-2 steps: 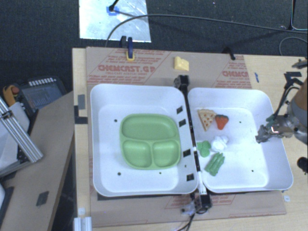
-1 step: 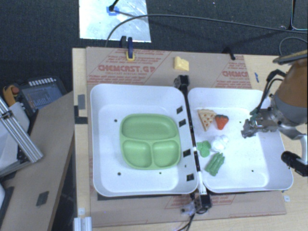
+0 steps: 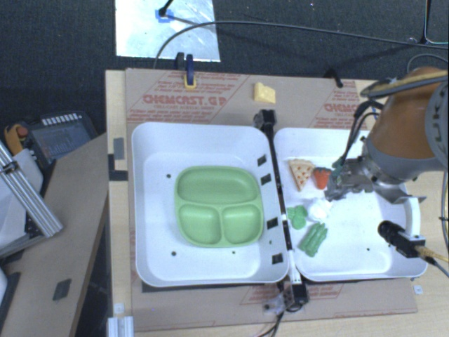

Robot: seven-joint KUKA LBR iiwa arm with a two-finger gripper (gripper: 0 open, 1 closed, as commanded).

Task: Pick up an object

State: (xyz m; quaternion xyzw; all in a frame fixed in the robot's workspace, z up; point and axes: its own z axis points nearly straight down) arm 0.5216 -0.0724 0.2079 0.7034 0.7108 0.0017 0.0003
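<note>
The right bin (image 3: 361, 255) holds several toy foods along its left side: a pizza slice (image 3: 302, 172), a small red piece (image 3: 320, 178), a white piece (image 3: 319, 210), a round green piece (image 3: 297, 217) and a long knobbly green piece (image 3: 313, 239). My gripper (image 3: 336, 187) hangs low over the bin, just right of the red piece and above the white one. The wrist and cables hide its tips. I see nothing held in it.
A green divided plate (image 3: 217, 206) lies in the left bin (image 3: 151, 142). A yellow cheese wedge (image 3: 264, 93) sits on the cardboard behind the bins. A black fitting (image 3: 397, 237) juts over the right bin's right side. The divider (image 3: 277, 202) separates the bins.
</note>
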